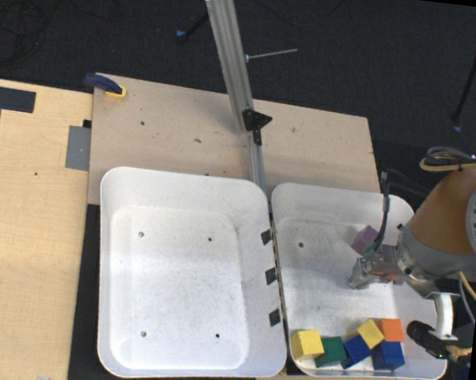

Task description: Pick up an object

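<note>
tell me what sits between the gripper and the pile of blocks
Nothing: bare white bin floor separates the gripper from the blocks in the camera view.

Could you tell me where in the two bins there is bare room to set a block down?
The left white bin shows bare floor throughout. In the right white bin, the floor from the centre divider to the gripper is free. It is crowded at the near right corner with the yellow cube, green, blue and orange blocks.

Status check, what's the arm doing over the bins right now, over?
Hand low in the right bin, beside a purple block. Nothing seen between its fingers. Coloured blocks clustered at the near edge, untouched. Path unobstructed.
</note>
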### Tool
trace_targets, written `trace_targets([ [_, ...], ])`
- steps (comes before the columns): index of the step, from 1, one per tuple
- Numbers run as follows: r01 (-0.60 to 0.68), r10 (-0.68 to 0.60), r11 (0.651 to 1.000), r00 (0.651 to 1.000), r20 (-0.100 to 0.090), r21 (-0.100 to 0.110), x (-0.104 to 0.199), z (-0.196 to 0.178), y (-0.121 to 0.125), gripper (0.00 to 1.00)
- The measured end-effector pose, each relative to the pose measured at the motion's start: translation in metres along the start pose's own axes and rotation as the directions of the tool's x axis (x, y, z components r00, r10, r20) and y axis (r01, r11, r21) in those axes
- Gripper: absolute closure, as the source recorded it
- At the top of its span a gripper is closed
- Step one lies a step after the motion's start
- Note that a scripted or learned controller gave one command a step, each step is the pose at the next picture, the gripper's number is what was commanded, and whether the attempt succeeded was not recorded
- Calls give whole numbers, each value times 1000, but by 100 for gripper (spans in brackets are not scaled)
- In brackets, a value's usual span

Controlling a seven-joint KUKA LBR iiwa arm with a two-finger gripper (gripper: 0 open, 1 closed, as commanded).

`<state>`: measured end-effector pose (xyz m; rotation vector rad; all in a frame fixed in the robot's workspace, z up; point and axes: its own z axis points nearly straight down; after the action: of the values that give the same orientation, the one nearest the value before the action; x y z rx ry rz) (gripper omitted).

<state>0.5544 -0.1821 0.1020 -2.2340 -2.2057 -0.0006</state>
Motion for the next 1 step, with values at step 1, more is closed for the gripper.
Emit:
trace_targets([
  [1,15,-15,1000,1000,3,-4,-2,-62,6,100],
])
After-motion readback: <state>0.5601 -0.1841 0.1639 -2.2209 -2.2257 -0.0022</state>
